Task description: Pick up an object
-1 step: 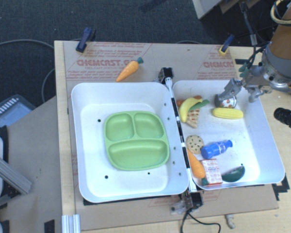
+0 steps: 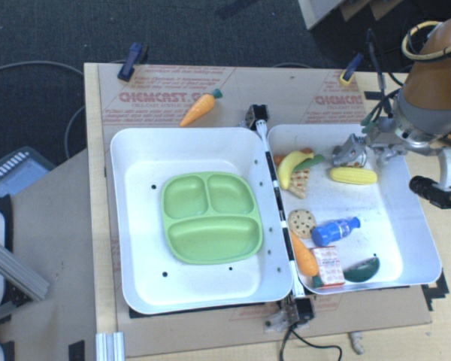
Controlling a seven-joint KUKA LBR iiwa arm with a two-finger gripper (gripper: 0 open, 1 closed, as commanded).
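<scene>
**Arm poised over the corn in the right bin**

The gripper (image 2: pixel 351 153) hangs at the back of the right bin (image 2: pixel 417 239), just beside the yellow corn cob (image 2: pixel 353 175), with a banana (image 2: pixel 288 166) near on the other side. To do this well, I'd centre over the cob and come straight down, closing across its narrow width, clear of the banana. How the jaws stand I cannot tell; nothing shows between them.
</scene>
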